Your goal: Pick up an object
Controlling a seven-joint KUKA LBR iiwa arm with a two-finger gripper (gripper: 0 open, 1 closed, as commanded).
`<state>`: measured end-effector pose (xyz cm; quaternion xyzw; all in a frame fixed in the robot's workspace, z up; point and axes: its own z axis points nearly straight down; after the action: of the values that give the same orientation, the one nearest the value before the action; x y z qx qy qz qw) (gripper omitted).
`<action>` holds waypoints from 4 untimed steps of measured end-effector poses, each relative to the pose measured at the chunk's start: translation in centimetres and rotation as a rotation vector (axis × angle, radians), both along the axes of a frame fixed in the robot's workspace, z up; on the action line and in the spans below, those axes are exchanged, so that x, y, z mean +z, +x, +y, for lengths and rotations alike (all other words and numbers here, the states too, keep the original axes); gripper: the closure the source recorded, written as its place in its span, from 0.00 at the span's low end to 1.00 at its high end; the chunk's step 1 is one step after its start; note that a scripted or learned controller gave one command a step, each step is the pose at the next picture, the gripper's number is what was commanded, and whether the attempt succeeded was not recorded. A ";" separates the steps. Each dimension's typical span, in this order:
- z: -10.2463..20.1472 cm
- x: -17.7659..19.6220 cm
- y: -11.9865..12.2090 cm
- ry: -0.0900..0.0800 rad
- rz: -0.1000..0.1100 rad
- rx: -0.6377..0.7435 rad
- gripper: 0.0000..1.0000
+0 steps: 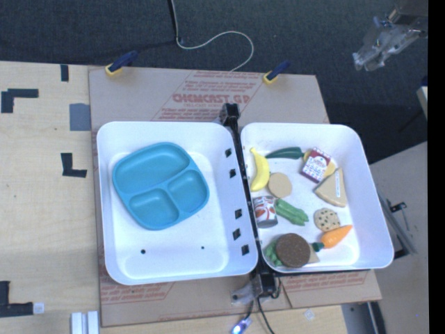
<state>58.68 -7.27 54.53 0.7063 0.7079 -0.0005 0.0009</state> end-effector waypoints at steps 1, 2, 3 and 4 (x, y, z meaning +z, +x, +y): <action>0.0 1.0 0.0 -0.001 0.000 0.001 1.00; 0.1 2.0 0.1 -0.001 0.000 0.002 1.00; 0.1 3.0 0.1 -0.002 0.001 0.002 1.00; 0.2 4.0 0.1 -0.003 0.001 0.003 1.00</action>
<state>58.83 -7.12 58.51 0.7053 0.7089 -0.0020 0.0017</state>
